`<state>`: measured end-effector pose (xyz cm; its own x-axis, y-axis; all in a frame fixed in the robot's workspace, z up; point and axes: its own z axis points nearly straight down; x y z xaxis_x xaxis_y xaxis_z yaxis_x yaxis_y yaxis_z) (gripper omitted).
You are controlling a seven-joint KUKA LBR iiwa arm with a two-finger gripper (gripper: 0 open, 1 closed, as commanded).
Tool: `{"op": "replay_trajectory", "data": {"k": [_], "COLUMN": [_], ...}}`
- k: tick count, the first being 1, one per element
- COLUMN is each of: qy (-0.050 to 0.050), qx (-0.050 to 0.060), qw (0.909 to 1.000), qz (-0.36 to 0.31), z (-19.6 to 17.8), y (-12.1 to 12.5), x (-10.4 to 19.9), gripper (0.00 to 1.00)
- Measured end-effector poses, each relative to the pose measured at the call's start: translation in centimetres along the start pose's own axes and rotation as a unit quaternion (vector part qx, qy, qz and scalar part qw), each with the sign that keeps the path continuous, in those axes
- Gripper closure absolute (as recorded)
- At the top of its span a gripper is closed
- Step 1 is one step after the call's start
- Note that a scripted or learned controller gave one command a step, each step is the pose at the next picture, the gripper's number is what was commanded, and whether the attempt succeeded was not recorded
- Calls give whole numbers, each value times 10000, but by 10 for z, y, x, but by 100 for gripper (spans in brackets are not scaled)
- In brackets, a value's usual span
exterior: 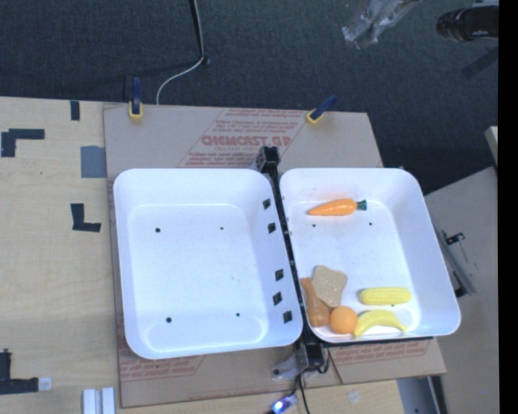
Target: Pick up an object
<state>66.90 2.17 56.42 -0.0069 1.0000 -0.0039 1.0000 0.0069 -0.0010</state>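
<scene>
Your gripper (pixel 374 23) sat blurred at the top edge of the view, above the dark floor and well apart from both bins; whether it was open or closed could not be told, and nothing was seen in it. The right bin (pixel 421 210) held every object. A carrot (pixel 333 208) lay alone near its far side, with bare floor around it. The rest crowded the near corner: a tan bread slice (pixel 329 283) leaned over a brown piece (pixel 314 306), an orange (pixel 343 320) touched both, a banana (pixel 380 324) lay just beside the orange, and a corn cob (pixel 384 296) lay just behind the banana. The left bin (pixel 129 242) adjoined along the centre divider.
</scene>
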Motion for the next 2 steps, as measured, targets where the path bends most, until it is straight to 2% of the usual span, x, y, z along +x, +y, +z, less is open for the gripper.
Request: {"op": "replay_trajectory", "data": {"k": [2], "qy": [-9], "qx": [4], "qw": [10000], "qz": [-19], "z": [-20], "y": [0], "x": [2], "gripper": [100]}}
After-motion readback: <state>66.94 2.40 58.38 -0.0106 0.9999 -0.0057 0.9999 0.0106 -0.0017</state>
